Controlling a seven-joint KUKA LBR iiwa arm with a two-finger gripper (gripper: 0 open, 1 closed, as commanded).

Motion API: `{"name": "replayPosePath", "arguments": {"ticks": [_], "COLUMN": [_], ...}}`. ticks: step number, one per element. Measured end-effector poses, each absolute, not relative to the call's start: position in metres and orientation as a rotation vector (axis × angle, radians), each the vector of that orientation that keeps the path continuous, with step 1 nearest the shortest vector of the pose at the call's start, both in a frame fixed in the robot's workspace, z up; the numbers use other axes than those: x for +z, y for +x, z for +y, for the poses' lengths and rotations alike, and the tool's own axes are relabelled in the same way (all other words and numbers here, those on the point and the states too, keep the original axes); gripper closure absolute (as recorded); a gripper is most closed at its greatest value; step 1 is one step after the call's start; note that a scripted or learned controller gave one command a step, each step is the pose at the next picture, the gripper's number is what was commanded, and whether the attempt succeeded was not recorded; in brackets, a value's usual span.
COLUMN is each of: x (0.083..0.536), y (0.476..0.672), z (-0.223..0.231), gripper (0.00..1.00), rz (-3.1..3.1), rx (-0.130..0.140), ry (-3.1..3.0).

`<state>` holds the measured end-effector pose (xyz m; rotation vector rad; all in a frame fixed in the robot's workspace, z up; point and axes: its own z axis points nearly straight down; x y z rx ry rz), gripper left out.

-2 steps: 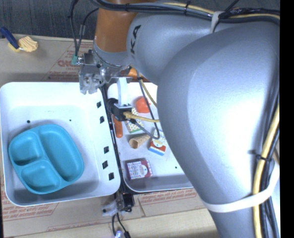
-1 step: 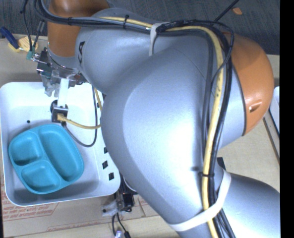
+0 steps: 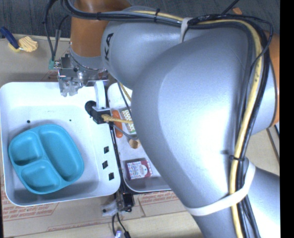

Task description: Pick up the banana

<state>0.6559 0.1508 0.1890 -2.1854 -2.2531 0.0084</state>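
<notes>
My gripper [image 3: 67, 83] hangs over the far rim of the left bin [image 3: 18, 90], near its back right corner, below the orange wrist band. Nothing can be seen between its tips. A blue divided plate [image 3: 45, 157] lies in the left bin's near left part, well apart from the gripper. The grey arm covers most of the right bin [image 3: 137, 187]; whatever lies beneath it is hidden.
In the visible strip of the right bin lie a red-labelled packet [image 3: 137, 169], a small orange item [image 3: 118, 129], a brown lump [image 3: 133, 143] and a patterned box [image 3: 128, 119]. A pale yellow thing with a blue handle [image 3: 25, 43] lies outside the bins, far left.
</notes>
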Motion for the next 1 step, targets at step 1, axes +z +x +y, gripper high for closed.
{"name": "replayPosePath", "arguments": {"ticks": [1], "x": [0.1889], "y": [0.6558], "z": [0.1509], "gripper": [0.00], "rz": [-2.253], "rx": [0.008], "ry": [-2.185]}}
